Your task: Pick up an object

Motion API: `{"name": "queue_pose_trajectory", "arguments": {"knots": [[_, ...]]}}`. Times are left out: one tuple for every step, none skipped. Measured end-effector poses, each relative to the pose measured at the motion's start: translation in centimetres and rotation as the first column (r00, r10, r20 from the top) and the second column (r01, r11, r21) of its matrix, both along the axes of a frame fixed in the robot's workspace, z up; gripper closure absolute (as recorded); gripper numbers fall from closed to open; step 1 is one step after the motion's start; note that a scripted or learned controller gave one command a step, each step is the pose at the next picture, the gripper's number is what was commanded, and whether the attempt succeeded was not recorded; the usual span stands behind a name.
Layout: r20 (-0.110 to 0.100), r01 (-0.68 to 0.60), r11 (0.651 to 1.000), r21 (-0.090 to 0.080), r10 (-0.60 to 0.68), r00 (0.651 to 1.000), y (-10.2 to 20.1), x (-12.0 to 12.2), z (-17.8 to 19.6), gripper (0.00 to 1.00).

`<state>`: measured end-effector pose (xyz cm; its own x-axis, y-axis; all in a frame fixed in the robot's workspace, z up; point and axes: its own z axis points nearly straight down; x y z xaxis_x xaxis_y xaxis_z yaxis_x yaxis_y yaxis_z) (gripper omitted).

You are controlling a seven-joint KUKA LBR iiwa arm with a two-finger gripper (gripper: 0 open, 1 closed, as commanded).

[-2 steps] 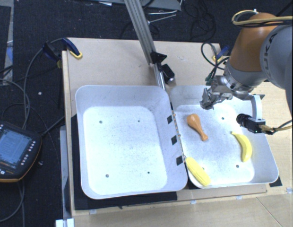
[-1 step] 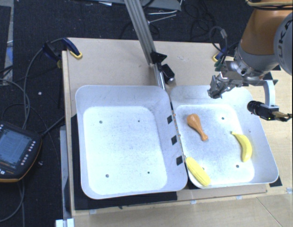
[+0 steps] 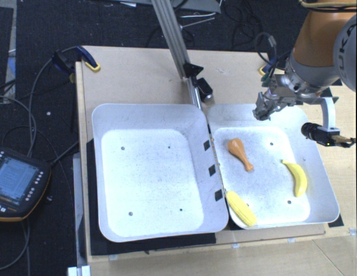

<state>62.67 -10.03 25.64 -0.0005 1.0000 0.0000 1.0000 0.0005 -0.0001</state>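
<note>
Inside the right bin (image 3: 316,154) you see three things. Near its centre lies the orange drumstick (image 3: 240,154), long axis running from about 11 o'clock to 5 o'clock, fat end up toward 11 and the thin bone end toward 5. At 3 o'clock from it, well apart, you find the banana (image 3: 297,177), curved, lying roughly from 11 to 6 o'clock with its lower tip pointing toward 6. At the bin's 7 o'clock corner rests the corn cob (image 3: 241,209), angled from 10 to 4 o'clock and touching the wall beside the left bin (image 3: 109,125), whose speckled floor is bare. Up at the right bin's 12 o'clock rim you see the gripper (image 3: 262,111) hanging on the grey arm (image 3: 322,45); you cannot tell whether its claw is released or clenched, and nothing is visible in it.
</note>
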Motion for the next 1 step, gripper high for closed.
{"name": "queue_pose_trajectory", "arguments": {"knots": [[0.000, -0.003, 1.000, 0.001, 0.003, 1.000, 3.98, -1.63, 0.17, 1.00]]}}
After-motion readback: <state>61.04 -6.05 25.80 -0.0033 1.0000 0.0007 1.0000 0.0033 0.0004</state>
